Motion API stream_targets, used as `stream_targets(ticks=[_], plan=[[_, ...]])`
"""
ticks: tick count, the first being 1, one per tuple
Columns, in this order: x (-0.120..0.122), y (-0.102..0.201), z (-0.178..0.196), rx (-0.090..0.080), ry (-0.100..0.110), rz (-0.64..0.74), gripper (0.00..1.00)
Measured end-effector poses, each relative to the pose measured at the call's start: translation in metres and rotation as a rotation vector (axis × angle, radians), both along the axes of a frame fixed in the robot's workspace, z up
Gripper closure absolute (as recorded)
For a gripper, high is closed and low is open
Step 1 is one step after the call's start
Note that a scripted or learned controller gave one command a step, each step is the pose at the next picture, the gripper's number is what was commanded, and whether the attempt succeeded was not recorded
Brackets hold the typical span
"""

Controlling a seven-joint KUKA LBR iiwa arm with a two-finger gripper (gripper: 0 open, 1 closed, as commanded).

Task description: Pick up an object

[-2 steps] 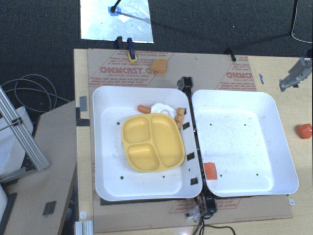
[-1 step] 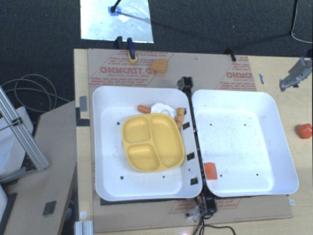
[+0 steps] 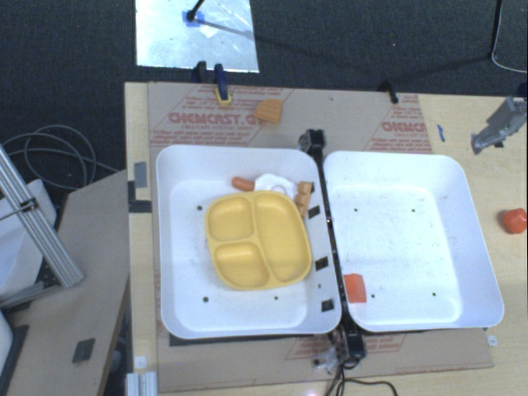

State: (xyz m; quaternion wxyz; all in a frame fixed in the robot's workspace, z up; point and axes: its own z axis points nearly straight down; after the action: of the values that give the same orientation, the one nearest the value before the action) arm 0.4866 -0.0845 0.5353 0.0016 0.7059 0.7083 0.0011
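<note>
The hand [image 3: 497,130] hangs at the right side of the camera view, over the worktop [image 3: 462,110] just beyond the far right corner of the right bin [image 3: 462,180]. It is small and blurred here, and whether it is spread or pressed together I cannot tell; nothing shows between its tips.

Candidates for picking lie on either side of it. Nearest is a small red object [image 3: 514,220], nearer the camera than the hand and lying on the worktop outside the bin. Inside the right bin, an orange block [image 3: 355,287] sits in the near left corner, diagonally across the bin from the hand. Farther to the hand's left, in the left bin [image 3: 177,221], a yellow divided tray [image 3: 257,240] lies flat, with a small orange sausage-shaped piece [image 3: 242,184], a white piece [image 3: 275,186] and a tan piece [image 3: 304,194] along its far edge.

If the block is the target, my judgement is that the coming move must carry the hand leftward and toward the camera before descending. The block looks roughly square, so wrist turn should matter little.
</note>
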Motion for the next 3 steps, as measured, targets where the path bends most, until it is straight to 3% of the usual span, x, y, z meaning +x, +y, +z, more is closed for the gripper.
stream_targets(ticks=[1, 2, 3], plan=[[0.000, 0.000, 0.000, 0.000, 0.000, 0.000, 0.00], [0.000, -0.119, -0.006, -0.004, 0.001, -0.013, 0.00], [0.002, -0.112, -0.005, -0.002, 0.000, 0.000, 0.00]])
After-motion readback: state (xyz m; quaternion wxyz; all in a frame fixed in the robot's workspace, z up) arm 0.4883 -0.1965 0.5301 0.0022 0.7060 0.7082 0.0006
